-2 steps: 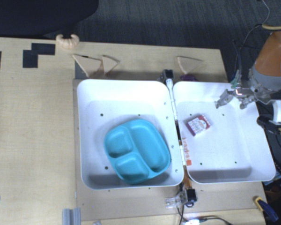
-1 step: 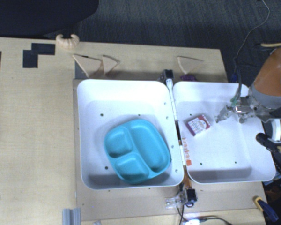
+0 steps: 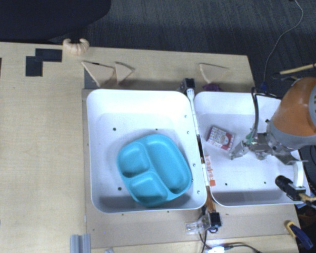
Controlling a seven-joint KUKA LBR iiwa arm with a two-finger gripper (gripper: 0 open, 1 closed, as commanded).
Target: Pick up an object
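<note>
- Because the arm [image 3: 300,112] reaches in from 3 o'clock, your gripper [image 3: 241,147] sits low in the right bin [image 3: 226,194], just beside the small red-and-white packet [image 3: 219,137] at its 10 o'clock.
- You can see nothing between the fingers; whether they stand wide or narrow, I cannot tell.
- The packet lies flat near the bin's middle, probably the easiest target.
- The blue divided tray [image 3: 155,168] fills the left bin [image 3: 102,141], well apart at 9 o'clock.
</note>
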